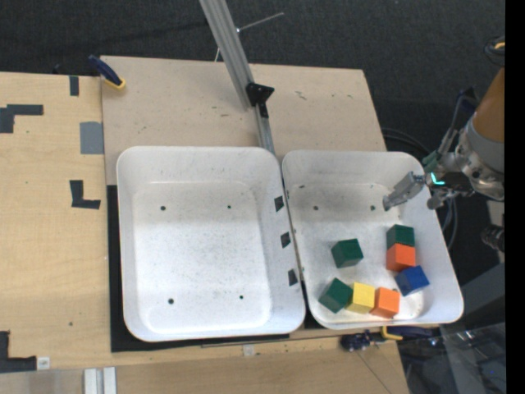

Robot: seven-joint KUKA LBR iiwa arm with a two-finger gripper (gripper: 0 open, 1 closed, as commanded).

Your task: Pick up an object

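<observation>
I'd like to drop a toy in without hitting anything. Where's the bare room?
The left bin is bare wall to wall. In the right bin, the far half is free up to the gripper; blocks crowd its near right corner.

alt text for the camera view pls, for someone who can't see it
A robot arm's gripper hangs over the upper right of the right white bin, with nothing seen between its fingers. In that bin lie seven small blocks: three green, two orange, one yellow and one blue, clustered toward its lower right. The left white bin sits beside it on a wooden bench.

Arm (484, 138) at right, wrist tilted
</observation>
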